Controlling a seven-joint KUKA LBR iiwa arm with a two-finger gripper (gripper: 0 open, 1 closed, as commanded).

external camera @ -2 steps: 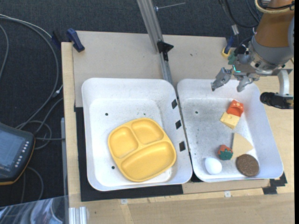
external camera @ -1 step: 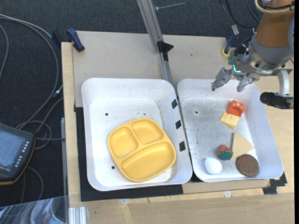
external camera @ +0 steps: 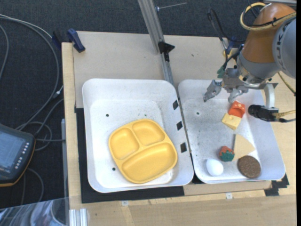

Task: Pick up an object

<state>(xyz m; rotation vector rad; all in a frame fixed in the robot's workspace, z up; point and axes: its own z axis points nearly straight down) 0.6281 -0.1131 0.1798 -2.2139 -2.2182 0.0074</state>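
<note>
My gripper [external camera: 221, 94] hangs over the far end of the right bin [external camera: 202, 131], open, with nothing between its two spread fingers. Just below and right of it lies an orange-red block [external camera: 237, 109] touching a yellow cheese-like block [external camera: 231, 121]. Farther toward the front are a pale wedge [external camera: 243, 145], a small red and green piece [external camera: 227, 154], a white egg [external camera: 215, 167] and a round brown cookie [external camera: 248, 166]. All of them rest on the bin floor, apart from the gripper.
The left bin [external camera: 99, 107] holds a yellow divided plate [external camera: 142, 149]. A metal pole [external camera: 153, 18] rises at a slant behind the bins. A blue clamp [external camera: 75, 39] sits at the bench's far left corner.
</note>
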